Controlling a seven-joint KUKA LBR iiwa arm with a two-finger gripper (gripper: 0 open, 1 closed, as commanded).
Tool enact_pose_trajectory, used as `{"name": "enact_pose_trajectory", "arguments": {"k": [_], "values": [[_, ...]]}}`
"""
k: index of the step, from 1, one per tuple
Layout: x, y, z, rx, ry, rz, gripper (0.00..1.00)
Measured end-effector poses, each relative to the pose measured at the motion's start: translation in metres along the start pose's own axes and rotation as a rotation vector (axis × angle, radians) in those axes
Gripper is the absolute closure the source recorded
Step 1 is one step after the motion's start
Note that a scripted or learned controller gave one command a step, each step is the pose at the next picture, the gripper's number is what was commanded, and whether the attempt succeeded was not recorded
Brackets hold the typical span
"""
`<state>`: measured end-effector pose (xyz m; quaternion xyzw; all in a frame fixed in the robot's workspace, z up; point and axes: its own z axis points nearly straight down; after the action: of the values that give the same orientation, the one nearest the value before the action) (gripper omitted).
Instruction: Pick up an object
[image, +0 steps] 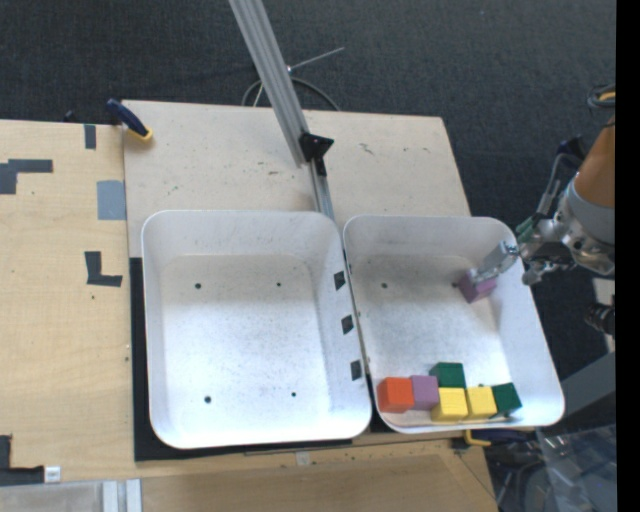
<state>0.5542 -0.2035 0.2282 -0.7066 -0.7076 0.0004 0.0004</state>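
Observation:
My gripper (484, 277) reaches in from the right over the right bin (420, 245), near its far right side. A small purple block (477, 288) sits at the fingertips, gripped between them and apparently lifted off the bin floor. Along the right bin's front wall lie several blocks: an orange one (396, 393), a pale purple one (424, 388), a dark green one (449, 375), two yellow ones (453, 403) and a green one (507, 398).
The left bin (240, 240) stands beside the right one, with a raised divider between them. A slanted metal rail (280, 90) crosses the bench behind the bins. A blue and yellow tool (129, 119) lies at the far left.

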Motion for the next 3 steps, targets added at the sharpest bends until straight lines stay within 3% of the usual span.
{"name": "enact_pose_trajectory", "arguments": {"k": [1, 2, 3], "values": [[0.000, 0.000, -0.010, 0.000, 0.000, -0.001, 1.00], [0.000, 0.000, -0.009, 0.000, 0.000, -0.001, 0.00], [-0.005, 0.062, 0.025, 0.000, -0.001, -0.002, 0.00]]}}
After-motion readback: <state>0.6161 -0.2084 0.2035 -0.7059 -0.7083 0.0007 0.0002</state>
